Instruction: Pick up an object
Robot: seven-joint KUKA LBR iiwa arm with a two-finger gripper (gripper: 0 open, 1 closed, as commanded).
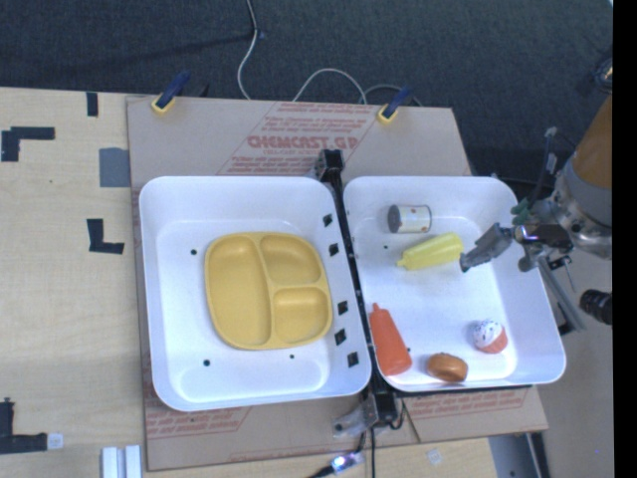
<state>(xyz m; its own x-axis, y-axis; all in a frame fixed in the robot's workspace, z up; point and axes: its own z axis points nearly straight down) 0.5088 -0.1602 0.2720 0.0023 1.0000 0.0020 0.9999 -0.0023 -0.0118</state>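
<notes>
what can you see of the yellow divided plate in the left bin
The yellow plate lies flat on the floor of the left bin, about in its middle and turned a little off square to the walls. It looks like smooth matte plastic, a rounded square with a raised rim. Ridges split it into three parts: one long part on the left side and two smaller parts on the right. No item lies in any part. Only the bin floor touches it, and it sits apart from the walls.
</notes>
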